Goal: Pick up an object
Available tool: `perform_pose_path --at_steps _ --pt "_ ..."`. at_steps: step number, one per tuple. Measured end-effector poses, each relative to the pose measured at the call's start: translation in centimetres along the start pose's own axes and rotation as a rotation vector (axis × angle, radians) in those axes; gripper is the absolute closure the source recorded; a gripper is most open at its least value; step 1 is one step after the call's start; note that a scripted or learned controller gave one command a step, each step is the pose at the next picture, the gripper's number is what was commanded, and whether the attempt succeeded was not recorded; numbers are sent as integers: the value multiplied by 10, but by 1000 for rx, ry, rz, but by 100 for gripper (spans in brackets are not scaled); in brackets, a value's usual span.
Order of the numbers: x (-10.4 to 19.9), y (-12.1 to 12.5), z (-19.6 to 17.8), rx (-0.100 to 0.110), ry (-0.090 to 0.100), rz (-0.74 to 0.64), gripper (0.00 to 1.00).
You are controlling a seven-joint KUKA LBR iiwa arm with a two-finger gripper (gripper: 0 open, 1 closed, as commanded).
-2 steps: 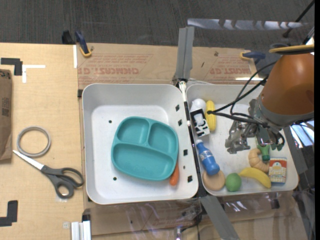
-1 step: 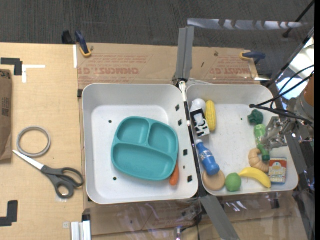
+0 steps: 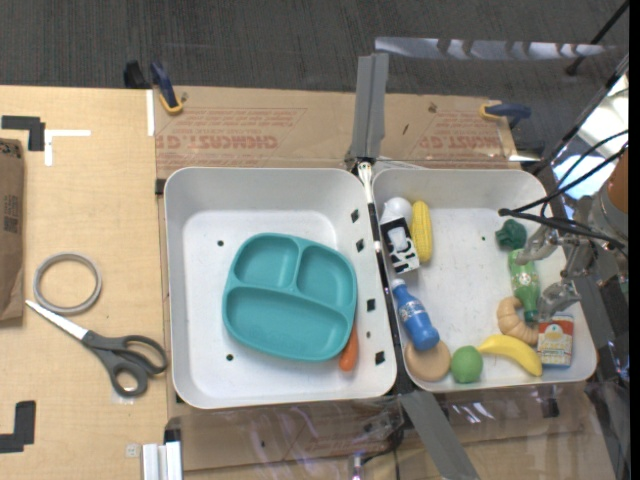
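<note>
In the camera view, the gripper [image 3: 552, 273] hangs low over the right edge of the right bin [image 3: 455, 193], above a green packet [image 3: 524, 278]; whether its claw is open or closed cannot be told, the metal parts being too tangled to read.

Nothing sits visibly between them. The likely targets lie just beside it: a croissant-shaped toy [image 3: 511, 318], a toy banana [image 3: 512, 354], a small carton [image 3: 556, 342] and a green ball [image 3: 466, 364].

I judge all of these to be light, hollow plastic, stiff but slick. The banana is best taken across its thick middle; the ball would tend to roll away.

Further left lie a blue bottle [image 3: 413, 317], a corn cob [image 3: 422, 230] and a white bottle [image 3: 398, 236].

The left bin [image 3: 200, 208] holds a teal divided plate [image 3: 291, 297] and a carrot [image 3: 349, 350].
</note>
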State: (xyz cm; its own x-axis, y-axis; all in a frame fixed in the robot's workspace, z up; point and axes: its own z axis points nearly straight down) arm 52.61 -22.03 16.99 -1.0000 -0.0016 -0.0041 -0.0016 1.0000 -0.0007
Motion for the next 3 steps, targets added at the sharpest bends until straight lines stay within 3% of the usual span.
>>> perform_pose_path --at_steps 1,2,3 --pt "-47 0 72 1 -10 67 0" --pt "-48 0 63 1 -13 66 100" --pt "-25 -1 29 -1 -2 -303 100"
